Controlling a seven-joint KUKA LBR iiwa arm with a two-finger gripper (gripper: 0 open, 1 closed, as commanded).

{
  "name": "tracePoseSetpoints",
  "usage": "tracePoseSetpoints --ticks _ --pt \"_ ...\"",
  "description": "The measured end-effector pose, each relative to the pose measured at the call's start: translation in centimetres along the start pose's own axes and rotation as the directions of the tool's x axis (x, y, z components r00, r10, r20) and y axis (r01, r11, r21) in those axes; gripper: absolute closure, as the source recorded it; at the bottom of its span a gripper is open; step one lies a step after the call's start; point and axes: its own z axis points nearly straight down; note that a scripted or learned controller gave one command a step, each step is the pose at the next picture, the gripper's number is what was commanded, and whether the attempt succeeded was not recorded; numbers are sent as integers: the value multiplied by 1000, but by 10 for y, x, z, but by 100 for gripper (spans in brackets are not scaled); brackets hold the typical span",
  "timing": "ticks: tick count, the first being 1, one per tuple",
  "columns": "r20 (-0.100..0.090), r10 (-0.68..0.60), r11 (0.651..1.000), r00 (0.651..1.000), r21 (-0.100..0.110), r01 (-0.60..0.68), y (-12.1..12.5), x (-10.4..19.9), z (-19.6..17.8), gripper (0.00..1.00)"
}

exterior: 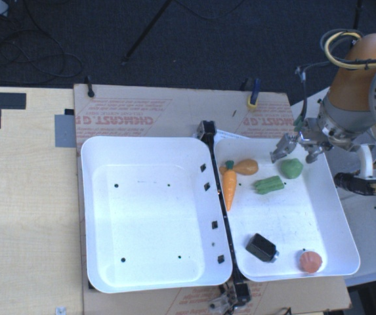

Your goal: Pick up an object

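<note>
Plain wooden bench top runs under everything, with a cardboard sheet (174,110) laid on it and two shallow white bins side by side on the sheet. Nearest the camera, along the front of the right bin (342,228), lie a small black block (262,248) and, just to its right near the front corner, a reddish round fruit (310,261); both rest flat on the bin floor, apart from each other. The left bin (96,176) sits beside it with only its bare white floor to see. Farther back in the right bin, an orange carrot (228,187) lies close against the divider between the bins, an orange-yellow fruit (246,167) touches or nearly touches its leafy end, and a long green vegetable (268,186) lies a little to the right of them. Farthest back, near the rear right wall, sits a round green object (292,168). The gripper (299,146) hangs just above and behind that green piece, its two fingers spread apart with nothing between them, one tip to the left of the piece and the other nearer the wrist. By my judgement the pick is not yet made: every item lies in the bin, and the descent, the closing of the fingers and the lift are all left to do, most likely on the round green object.
</note>
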Motion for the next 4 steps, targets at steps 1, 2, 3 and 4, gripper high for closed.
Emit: tracePoseSetpoints --ticks 1,2,3,4 --pt "-3 3 1000 1000 10 -3 -120 34 38 0" --pt "-4 -9 1000 1000 2 9 -135 137 16 0" --pt "1 -4 1000 1000 -20 4 -93 149 -146 0" --pt "-2 4 1000 1000 13 -4 -157 145 23 0"
